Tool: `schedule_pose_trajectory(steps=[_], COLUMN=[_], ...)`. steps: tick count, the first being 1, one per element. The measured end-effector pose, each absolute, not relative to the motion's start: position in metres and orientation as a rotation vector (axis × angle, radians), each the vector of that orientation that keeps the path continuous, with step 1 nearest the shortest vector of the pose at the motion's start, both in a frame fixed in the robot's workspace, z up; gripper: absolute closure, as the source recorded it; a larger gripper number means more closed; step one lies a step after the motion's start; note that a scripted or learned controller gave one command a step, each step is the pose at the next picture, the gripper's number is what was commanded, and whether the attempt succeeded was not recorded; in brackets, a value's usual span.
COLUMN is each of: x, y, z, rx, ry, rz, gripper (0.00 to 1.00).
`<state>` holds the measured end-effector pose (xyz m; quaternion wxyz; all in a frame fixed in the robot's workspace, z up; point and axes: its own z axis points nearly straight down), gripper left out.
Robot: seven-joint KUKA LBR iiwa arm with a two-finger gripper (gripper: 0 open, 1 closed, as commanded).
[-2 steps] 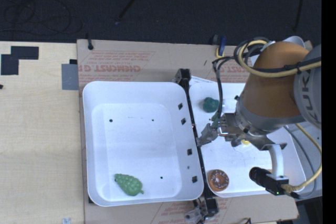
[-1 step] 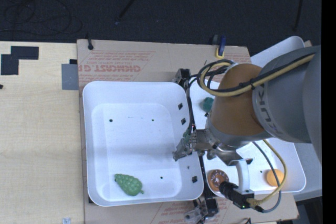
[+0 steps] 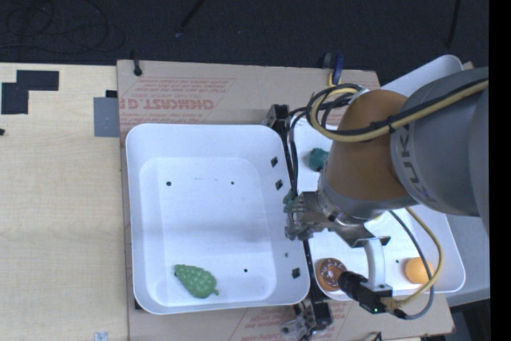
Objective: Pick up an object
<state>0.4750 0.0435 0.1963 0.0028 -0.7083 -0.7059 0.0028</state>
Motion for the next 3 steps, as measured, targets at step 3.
schedule_pose_trajectory(steps=[3], x=[0.520], y=[0.032], z=[0.187], rx=[-2.213], ry=[-2.227], rz=[-0.001], gripper=[1.00])
